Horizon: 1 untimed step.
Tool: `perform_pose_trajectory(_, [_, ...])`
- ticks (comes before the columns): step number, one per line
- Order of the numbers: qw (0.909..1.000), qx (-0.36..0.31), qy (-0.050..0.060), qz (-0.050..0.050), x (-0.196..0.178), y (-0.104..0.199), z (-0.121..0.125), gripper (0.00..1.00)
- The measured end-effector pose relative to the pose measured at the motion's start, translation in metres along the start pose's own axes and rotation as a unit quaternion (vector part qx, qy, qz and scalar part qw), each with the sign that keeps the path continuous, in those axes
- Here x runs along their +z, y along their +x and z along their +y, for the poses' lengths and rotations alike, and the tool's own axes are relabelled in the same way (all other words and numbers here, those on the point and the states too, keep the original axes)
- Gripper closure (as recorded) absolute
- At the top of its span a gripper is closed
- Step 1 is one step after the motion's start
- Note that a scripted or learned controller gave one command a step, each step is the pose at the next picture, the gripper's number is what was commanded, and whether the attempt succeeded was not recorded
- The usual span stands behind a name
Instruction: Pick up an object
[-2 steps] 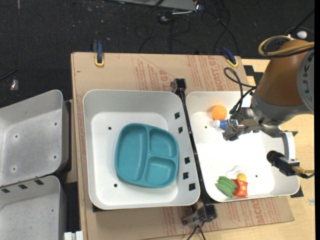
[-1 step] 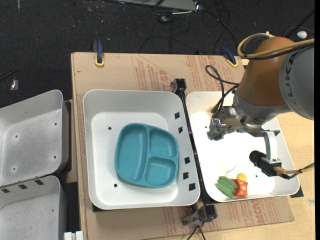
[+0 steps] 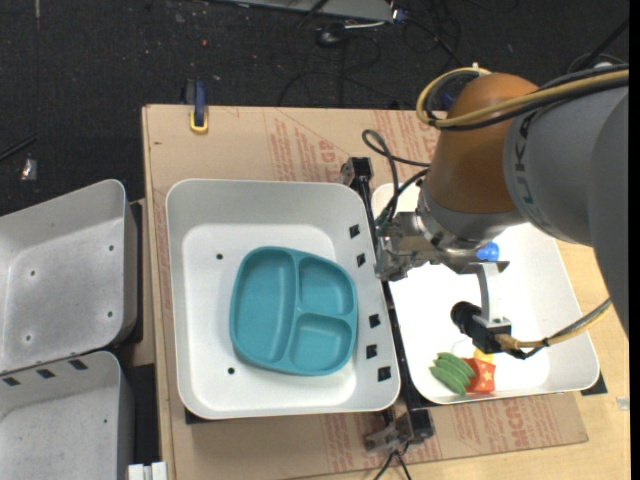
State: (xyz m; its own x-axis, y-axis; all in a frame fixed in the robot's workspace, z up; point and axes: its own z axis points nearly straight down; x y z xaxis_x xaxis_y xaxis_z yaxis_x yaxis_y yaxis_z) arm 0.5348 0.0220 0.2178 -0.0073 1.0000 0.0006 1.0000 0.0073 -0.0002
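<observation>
My one camera sits fixed above the bench (image 3: 170,148), looking down at a slant, so the far edge of the board lies toward the top of the frame with dark floor and cables beyond it. It stands far enough back to take in both white bins whole: the left bin (image 3: 200,368) with its teal divided tray (image 3: 295,310) near the middle of the frame, and the right bin (image 3: 570,363) toward the right side. My arm (image 3: 520,158) comes in from the right and looms large because it rises nearer the lens, covering the upper part of the right bin. At the left edge the view also catches spare white bins (image 3: 60,268) beside the bench
</observation>
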Motion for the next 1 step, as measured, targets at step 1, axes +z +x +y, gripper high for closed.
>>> perform_pose_trajectory(1, [1.0000,0.000,-0.001,0.001,-0.0113,0.0616,0.0111,1.00])
